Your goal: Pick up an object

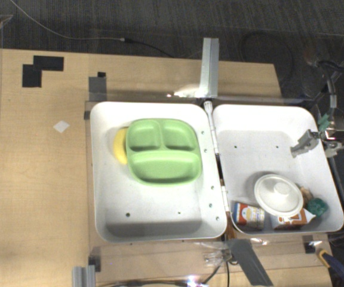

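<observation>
Your claw (pixel 306 141) hovers by the right bin's (pixel 261 124) far right edge, grip state unreadable; steer it toward the white lidded bowl (pixel 279 194) near the front edge.

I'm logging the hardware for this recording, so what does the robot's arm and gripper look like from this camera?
Little of it shows at the right edge. The gripper is a small grey metal piece with angular fingers, reaching over the right bin. Behind it sits a blurred cluster of pale grey parts, dark cables, a small reddish light and a green spot. Finer markings cannot be made out.
</observation>
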Tool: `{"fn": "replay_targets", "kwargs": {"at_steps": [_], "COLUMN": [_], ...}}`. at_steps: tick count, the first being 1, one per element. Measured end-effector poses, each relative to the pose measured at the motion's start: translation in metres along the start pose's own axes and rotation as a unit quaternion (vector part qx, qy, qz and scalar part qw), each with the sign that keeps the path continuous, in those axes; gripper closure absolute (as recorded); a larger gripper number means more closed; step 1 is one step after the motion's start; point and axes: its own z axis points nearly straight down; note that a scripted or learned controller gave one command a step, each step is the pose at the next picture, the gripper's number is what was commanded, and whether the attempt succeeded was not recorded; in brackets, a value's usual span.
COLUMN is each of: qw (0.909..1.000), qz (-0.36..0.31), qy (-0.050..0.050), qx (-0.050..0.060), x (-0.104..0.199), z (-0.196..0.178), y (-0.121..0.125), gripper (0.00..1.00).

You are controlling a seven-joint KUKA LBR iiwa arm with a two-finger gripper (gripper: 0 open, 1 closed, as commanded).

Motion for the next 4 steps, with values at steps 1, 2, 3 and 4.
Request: {"fn": "replay_targets", "kwargs": {"at_steps": [1,2,3,4], "qw": [0.9997,0.9997,0.9965,0.997], "qz": [0.024,-0.026,-0.083,-0.077], "qy": [0.0,0.001,0.0,-0.001], "qx": [0.001,0.001,-0.003,-0.005], "x": [0.034,0.062,0.07,0.07], "z": [0.103,0.177,0.188,0.188], "y": [-0.024,0.02,0.03,0.028], "gripper": [0.0,0.0,0.0,0.0]}}
